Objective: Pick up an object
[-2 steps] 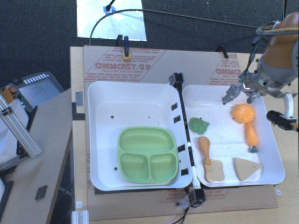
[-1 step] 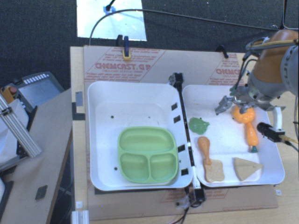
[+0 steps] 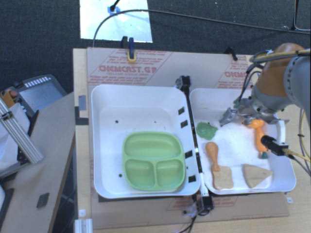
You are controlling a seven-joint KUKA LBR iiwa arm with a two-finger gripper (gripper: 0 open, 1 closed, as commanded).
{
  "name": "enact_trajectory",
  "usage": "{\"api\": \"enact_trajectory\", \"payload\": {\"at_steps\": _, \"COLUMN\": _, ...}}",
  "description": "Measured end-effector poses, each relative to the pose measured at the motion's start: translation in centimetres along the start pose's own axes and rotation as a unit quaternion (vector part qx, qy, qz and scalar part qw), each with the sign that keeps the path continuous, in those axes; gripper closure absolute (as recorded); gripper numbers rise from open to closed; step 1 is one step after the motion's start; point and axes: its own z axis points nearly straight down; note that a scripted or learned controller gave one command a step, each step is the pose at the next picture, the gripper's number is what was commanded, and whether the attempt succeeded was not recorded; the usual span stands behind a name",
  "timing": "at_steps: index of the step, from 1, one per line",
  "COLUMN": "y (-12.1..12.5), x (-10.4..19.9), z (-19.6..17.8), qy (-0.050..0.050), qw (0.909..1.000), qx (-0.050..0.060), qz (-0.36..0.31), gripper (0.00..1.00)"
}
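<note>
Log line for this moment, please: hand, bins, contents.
hand: over right white bin, near green leafy toy | also inside: orange carrot toy, tan wedge | left white bin: green divided plate

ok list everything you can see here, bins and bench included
white bins: 2, white, side by side on the bench
divided plate: 1, light green, left bin, near front
leafy toy: 1, green, right bin, by the divider
brush-like tool: 1, orange handle with tan head, right bin front
wedge: 1, tan, right bin front corner
carrot-like toy: 1, orange, right bin, under the arm
clamp: 1, blue and yellow, bench back edge
arm: 1, grey and orange, over right bin
gripper: 1, grey, above right bin
</note>
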Motion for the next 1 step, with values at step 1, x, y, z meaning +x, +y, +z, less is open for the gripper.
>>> {"api": "enact_trajectory", "payload": {"at_steps": 1, "y": 0.19, "x": -0.03, "z": -1.35, "qy": -0.001, "qw": 1.0, "qx": -0.004, "qz": 0.0, "gripper": 1.0}}
